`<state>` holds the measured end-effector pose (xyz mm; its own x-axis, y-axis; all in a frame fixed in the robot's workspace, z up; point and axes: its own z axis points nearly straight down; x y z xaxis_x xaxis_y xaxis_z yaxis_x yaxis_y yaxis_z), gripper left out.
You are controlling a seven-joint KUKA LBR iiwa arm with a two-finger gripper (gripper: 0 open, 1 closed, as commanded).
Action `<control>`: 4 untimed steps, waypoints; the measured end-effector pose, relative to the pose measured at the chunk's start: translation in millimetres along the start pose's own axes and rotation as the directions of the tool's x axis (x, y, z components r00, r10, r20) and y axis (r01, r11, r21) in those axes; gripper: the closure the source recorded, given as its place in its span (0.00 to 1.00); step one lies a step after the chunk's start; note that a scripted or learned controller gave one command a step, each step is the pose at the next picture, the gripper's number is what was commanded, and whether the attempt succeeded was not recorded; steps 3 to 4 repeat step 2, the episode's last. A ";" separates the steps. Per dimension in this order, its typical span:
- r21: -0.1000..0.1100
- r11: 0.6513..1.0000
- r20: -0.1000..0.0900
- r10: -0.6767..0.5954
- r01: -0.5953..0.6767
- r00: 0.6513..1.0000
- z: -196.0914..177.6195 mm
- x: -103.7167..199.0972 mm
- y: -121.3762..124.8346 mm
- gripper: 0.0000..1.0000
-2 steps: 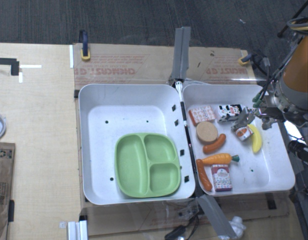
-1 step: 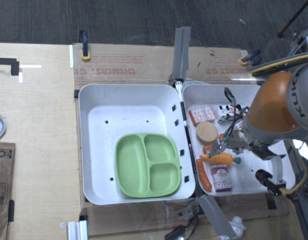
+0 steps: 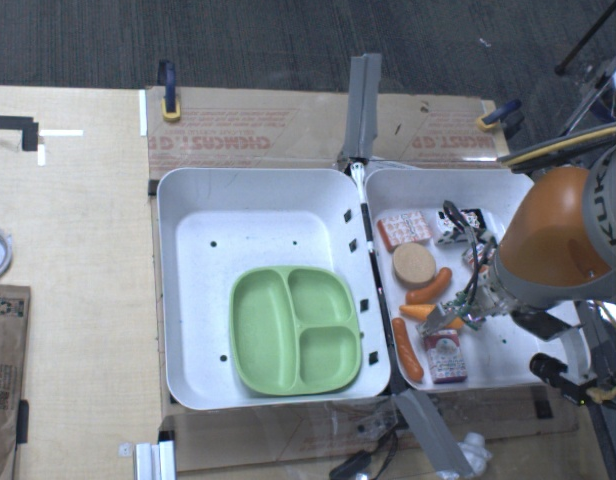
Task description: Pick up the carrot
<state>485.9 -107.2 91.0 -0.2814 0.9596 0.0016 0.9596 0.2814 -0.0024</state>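
**Arm low over the right bin, gripper beside the carrot**

The arm (image 3: pixel 553 238), grey with an orange band, reaches in from the right and hangs low over the right bin (image 3: pixel 508 353). Its gripper (image 3: pixel 456 315) sits just right of the carrot (image 3: pixel 418 311), a short orange piece lying near the middle of that bin. Whether the tips touch the carrot cannot be told, nor whether the gripper is spread or pressed together; nothing shows clearly between its tips.

Around the carrot lie other toy foods. A sausage (image 3: pixel 429 286) rests just above it, slanted, and a round tan biscuit (image 3: pixel 414 263) sits above that. A second, longer sausage (image 3: pixel 407 349) lies along the bin's left wall. A pink-and-white packet (image 3: pixel 404 228) is near the top, with a dark, tangled item (image 3: pixel 460 221) to its right. A small red-labelled carton (image 3: pixel 446 356) lies below the carrot; its print is too small to read.

The left bin (image 3: pixel 188 268) holds a green tray (image 3: pixel 293 330) with three compartments.

Beyond the bins, cardboard (image 3: pixel 288 128) bears faint reversed red lettering, not legible. A brown paper bag (image 3: pixel 6 348) at the left edge shows a small printed mark.
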 end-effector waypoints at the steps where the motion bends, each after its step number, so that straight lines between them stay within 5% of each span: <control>1: -0.001 1.000 0.000 0.003 -0.003 1.000 -8.6 -0.5 0.5 1.00; 2: 0.000 0.995 0.002 0.102 -0.102 0.995 -100.0 45.1 69.3 1.00; 4: 0.000 0.995 0.002 0.102 -0.102 0.995 -100.0 45.1 69.3 1.00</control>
